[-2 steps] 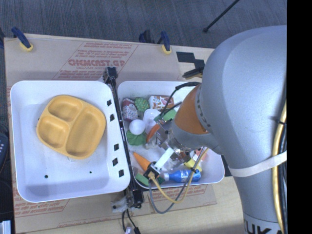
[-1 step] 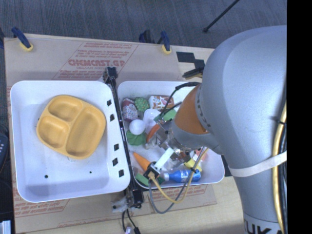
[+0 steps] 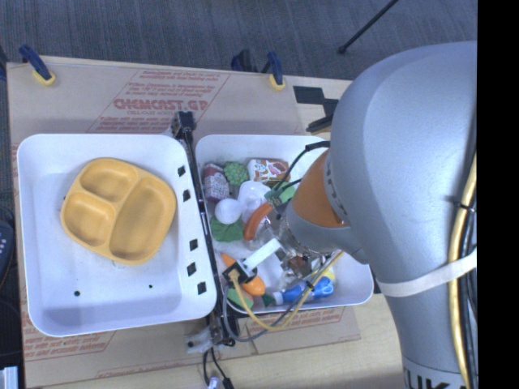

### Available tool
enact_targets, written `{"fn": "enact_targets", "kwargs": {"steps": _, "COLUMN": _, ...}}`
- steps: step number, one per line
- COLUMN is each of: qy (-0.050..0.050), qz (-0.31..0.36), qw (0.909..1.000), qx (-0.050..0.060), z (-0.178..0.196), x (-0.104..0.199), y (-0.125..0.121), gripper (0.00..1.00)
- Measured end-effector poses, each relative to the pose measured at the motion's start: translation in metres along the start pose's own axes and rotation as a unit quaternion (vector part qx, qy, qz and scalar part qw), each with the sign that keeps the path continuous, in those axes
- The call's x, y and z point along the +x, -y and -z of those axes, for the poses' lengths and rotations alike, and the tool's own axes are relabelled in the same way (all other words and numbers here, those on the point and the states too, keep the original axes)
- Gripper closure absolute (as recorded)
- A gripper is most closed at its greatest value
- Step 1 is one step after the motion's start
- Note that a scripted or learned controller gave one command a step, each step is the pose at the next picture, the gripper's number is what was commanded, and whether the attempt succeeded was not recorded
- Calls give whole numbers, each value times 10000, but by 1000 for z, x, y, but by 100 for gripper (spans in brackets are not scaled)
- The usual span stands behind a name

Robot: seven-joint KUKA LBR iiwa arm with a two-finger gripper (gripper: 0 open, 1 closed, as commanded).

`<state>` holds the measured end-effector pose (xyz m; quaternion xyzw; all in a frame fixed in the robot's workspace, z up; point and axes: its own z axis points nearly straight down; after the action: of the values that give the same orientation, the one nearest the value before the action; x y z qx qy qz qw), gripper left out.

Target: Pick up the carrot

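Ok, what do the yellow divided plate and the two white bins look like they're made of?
Yellow divided plate: looks like moulded plastic, low-sheen, with soft rounded compartment edges and even colour. Left white bin and right white bin: probably thin formed plastic, slightly glossy, with rounded corners and smooth rims.

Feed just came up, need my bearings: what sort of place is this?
Probably a robot lab bench: a white bin of toy food, a second bin beside it, on cardboard held by clamps.

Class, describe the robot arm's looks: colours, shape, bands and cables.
The arm is thick, rounded, glossy grey. An orange band rings it above the wrist, a thin pale strap crosses its casing, and a yellow cable loops below the wrist.
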<state>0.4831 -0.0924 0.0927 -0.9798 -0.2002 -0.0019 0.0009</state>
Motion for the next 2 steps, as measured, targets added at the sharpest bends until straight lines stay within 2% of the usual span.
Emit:
{"fn": "enact_targets", "kwargs": {"steps": 1, "qy": 27, "qz": 65, "qw": 10000, "qx": 23, "z": 99, "x": 16, "y": 53, "gripper": 0}}
{"fn": "enact_targets", "kwargs": {"steps": 2, "qy": 36, "qz": 63, "qw": 10000, "qx": 26, "z": 98, "x": 15, "y": 53, "gripper": 0}}
